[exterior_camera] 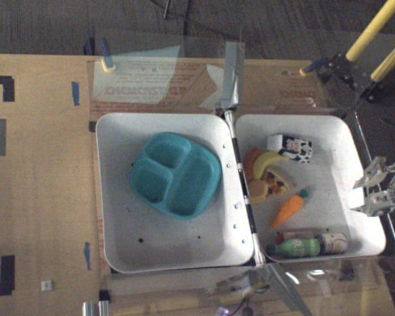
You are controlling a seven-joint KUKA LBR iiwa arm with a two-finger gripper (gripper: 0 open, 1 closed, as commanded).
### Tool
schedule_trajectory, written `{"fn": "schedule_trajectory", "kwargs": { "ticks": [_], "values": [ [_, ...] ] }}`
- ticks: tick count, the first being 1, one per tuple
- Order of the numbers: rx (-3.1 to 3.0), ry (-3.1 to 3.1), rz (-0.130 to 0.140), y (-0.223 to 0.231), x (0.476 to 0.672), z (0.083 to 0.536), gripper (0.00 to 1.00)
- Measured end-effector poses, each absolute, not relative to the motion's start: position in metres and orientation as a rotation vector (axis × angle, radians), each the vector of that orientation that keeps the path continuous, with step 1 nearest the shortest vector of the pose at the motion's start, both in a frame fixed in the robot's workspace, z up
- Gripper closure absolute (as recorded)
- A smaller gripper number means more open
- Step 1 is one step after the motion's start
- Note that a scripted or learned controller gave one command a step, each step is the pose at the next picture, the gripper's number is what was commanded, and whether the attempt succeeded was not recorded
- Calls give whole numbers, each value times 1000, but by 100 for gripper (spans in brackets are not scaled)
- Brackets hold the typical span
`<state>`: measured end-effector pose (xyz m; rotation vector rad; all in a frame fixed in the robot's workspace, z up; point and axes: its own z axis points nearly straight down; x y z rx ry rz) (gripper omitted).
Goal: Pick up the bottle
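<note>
- Green bottle [296, 247] lying on its side along the near wall of the right bin [329, 125], smooth and rounded, beside a brown one [328, 242].
- Early step: approach not yet made.
- Next: reach down over it, fingers across the body.
- Carrot [288, 210], banana [270, 161], carton [291, 147] beyond.
- Teal sectioned plate [176, 174] in the left bin [112, 196].
- Gripper [376, 189] at the right rim; fingers open or closed impossible to tell.

The bottle [297, 247] is green with a pale label. It lies on its side along the right bin's near wall.
</note>
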<state>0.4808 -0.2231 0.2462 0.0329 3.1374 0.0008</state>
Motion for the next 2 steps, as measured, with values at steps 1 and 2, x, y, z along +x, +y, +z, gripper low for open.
{"fn": "schedule_trajectory", "kwargs": {
  "ticks": [1, 2],
  "values": [
    [-569, 3081, -4, -223, 482, 315, 100],
    [-704, 3058, 1, -223, 499, 284, 100]
  ]
}}
